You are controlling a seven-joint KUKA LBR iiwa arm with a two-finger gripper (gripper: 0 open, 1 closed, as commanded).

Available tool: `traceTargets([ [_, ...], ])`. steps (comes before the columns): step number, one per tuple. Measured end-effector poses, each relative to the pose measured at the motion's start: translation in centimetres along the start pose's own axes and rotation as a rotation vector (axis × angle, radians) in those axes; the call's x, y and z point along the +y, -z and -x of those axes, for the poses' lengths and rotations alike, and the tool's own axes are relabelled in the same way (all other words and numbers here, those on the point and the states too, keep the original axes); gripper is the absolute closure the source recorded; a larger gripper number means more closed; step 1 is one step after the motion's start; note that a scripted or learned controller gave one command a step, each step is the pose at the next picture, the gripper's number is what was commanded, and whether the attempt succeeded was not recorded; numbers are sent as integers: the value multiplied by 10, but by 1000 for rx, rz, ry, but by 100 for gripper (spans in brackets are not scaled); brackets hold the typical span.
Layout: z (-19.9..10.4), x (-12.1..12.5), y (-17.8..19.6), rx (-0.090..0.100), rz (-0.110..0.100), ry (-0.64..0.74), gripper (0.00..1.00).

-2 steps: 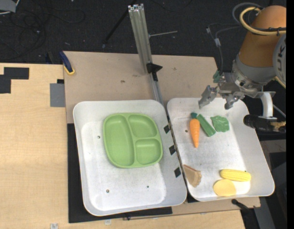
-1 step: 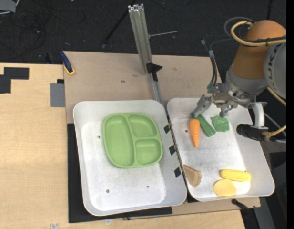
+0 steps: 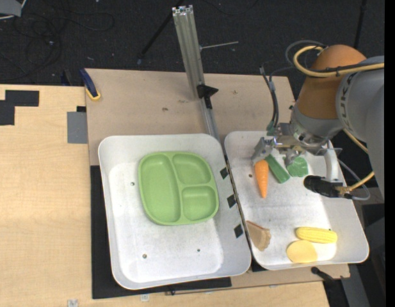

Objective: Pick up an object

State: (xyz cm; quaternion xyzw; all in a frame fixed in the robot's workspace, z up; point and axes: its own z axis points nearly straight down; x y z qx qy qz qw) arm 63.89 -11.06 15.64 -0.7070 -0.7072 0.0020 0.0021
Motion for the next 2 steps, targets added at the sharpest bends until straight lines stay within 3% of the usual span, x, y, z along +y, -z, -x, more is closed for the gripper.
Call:
traceTargets([
  [1, -6, 3, -61, 0, 2, 3, 0],
  [2, -5, 3, -49, 0, 3, 1, 100],
])
